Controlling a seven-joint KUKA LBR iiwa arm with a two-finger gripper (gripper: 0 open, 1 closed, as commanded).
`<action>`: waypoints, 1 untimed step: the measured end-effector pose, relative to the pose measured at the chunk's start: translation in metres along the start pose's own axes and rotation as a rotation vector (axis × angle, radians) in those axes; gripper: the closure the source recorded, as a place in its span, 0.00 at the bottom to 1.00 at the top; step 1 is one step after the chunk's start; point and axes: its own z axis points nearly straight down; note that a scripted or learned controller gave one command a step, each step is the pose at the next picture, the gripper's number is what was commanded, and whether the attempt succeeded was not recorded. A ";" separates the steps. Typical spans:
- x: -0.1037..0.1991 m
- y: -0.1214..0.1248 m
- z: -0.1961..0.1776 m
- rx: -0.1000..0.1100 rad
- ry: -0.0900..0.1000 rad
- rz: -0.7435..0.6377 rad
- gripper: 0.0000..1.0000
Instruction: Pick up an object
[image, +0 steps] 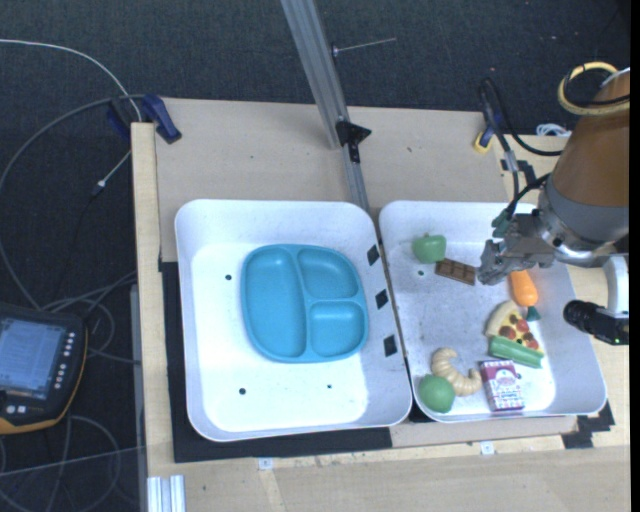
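My gripper (497, 266) hangs low over the right bin (560, 400), between a brown chocolate bar (456, 271) on its left and an orange carrot (524, 289) just to its lower right. A green pepper (430, 247) lies further left. Toward the bin's front sit a pizza slice (515, 336), a tan croissant-like piece (455, 368), a green apple (436, 393) and a small pink carton (503, 386). The arm's body hides the fingers from above.
The left bin (200, 300) holds a blue divided plate (303, 302). A metal pole (325, 70) slants in from the top and ends between the bins. Cables and a teach pendant (35, 365) lie off the bench at left.
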 end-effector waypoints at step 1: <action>0.052 0.011 0.010 0.006 0.003 -0.005 1.00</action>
